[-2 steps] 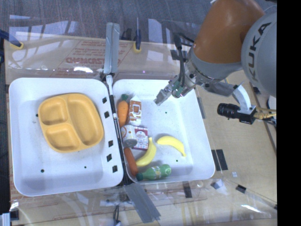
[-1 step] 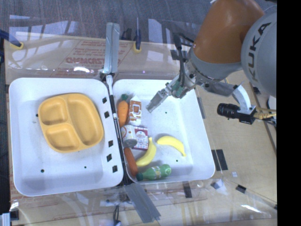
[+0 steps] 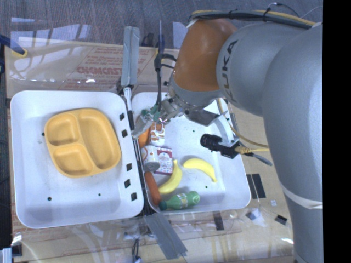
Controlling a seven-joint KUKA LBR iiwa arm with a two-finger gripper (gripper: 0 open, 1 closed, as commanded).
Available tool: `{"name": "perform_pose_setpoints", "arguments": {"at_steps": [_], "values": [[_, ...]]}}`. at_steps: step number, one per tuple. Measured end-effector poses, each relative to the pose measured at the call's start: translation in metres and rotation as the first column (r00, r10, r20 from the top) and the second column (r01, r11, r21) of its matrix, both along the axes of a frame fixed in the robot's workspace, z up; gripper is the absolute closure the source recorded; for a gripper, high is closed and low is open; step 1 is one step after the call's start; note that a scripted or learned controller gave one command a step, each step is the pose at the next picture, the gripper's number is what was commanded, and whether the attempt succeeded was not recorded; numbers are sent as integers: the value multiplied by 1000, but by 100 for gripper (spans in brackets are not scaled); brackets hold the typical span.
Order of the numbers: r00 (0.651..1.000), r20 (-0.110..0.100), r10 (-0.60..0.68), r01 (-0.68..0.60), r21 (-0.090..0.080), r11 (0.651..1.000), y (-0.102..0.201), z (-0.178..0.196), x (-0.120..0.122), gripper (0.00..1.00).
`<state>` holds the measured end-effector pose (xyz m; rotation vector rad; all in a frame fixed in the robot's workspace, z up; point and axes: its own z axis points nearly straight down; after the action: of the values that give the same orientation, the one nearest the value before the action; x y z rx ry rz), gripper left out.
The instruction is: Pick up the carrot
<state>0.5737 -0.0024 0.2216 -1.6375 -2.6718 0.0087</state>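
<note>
The carrot (image 3: pixel 152 186) lies in the right bin (image 3: pixel 233 193), along its left wall, slanting from near a small can (image 3: pixel 151 162) down toward a green bottle (image 3: pixel 180 200) at the bin's front. Two bananas (image 3: pixel 186 174) lie just right of it, one touching the bottle's upper side, the other curved apart toward the bin's middle. A red-and-white carton (image 3: pixel 159 147) stands beside the can. The gripper (image 3: pixel 155 114) hangs over the bin's back left corner, above the carton, well apart from the carrot; whether it is open or closed cannot be told. The left bin (image 3: pixel 27 201) bears a yellow divided plate (image 3: pixel 82 142).
</note>
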Motion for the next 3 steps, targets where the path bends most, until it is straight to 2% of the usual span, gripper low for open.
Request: {"name": "perform_pose_setpoints", "arguments": {"at_steps": [1, 2, 3], "values": [[943, -2, -333, 333, -3, 943, 9, -34, -75, 0], [896, 3, -445, 445, -3, 896, -49, 12, 10, 0], [900, 0, -436, 436, -4, 900, 21, -35, 11, 0]]}}
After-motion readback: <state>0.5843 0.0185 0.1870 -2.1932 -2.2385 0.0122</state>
